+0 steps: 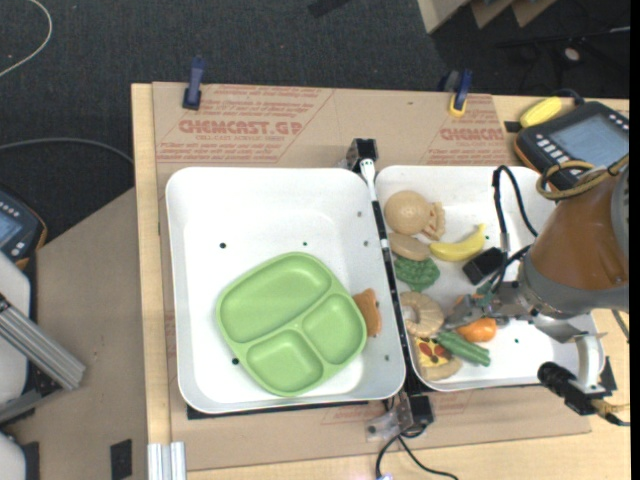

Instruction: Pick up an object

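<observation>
Gripper (478, 313) hovers low over toy food in the right bin (520, 368), beside an orange piece (480, 331); its grasp cannot be told.

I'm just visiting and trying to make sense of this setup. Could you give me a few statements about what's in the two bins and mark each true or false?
1. The green tray lies in the left bin. True.
2. The banana sits on the green tray. False: it lies in the right bin, among the other toy food.
3. The arm reaches in over the right bin. True.
4. The green tray has a single compartment. False: it is divided into three.
5. An orange-brown piece lies beside the tray's right edge in the left bin. True.
6. The hand hovers over the left bin. False: it is low over the right bin, by the toy food.
</observation>
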`<act>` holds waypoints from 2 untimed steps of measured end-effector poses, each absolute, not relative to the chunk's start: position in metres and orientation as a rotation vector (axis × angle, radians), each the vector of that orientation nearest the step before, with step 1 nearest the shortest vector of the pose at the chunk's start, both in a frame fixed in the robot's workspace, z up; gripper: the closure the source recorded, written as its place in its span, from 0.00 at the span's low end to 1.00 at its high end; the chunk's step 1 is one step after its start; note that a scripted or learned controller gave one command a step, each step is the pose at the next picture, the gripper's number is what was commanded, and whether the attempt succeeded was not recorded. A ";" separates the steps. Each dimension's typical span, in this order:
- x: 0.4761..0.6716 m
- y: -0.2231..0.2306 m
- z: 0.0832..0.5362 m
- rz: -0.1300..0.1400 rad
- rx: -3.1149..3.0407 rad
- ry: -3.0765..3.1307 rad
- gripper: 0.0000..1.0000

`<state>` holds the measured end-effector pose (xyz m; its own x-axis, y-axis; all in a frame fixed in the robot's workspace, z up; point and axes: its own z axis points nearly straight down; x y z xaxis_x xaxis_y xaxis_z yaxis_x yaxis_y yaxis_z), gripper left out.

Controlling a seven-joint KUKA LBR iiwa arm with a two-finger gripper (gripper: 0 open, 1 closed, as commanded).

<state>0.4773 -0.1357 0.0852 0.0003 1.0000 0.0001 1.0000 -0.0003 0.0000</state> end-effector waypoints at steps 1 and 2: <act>0.480 -0.138 0.096 -0.002 -2.228 -2.222 1.00; 0.495 -0.071 0.248 -0.022 -2.219 -2.241 1.00</act>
